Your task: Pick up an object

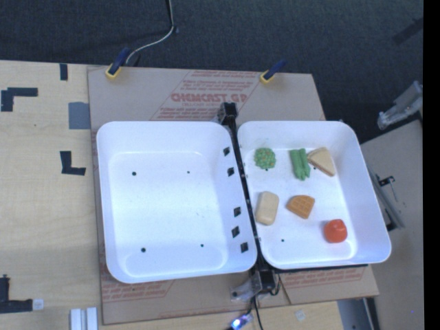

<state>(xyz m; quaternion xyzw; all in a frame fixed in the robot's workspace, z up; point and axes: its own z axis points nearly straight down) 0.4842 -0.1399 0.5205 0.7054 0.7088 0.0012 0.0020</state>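
At the end effector: opening and load cannot be told from this view.

Right bin (366, 184), six small items, all lying loose on the white floor and none touching another:
- green knobbly lump, broccoli-like (265, 159), far-left part of the bin, near the divider.
- green bean-like pods (300, 163), a pair lying side by side, just right of the lump.
- tan wedge (322, 161), just beside the pods on their right, its point toward the bin's far-right corner.
- pale yellow block (267, 207), nearer the camera than the lump, close to the divider side.
- orange chunk (301, 205), just right of the pale block.
- red round piece, tomato-like (335, 231), near-right part of the bin, apart from the rest.

Left bin (103, 184): white, four small dark dots on its floor. The two bins meet along their inner rims, where a row of black clips (237, 212) runs down the seam.

Both bins sit on a brown board with red print (206, 96). Two yellow-and-blue clamps (117, 64) hold its far edge, one at each corner. The board lies on a pale wooden surface (41, 205) with black tape marks (69, 163). A light cable (163, 26) runs from the left clamp away over dark carpet (289, 19). A grey metal fitting (399, 108) stands past the right bin.
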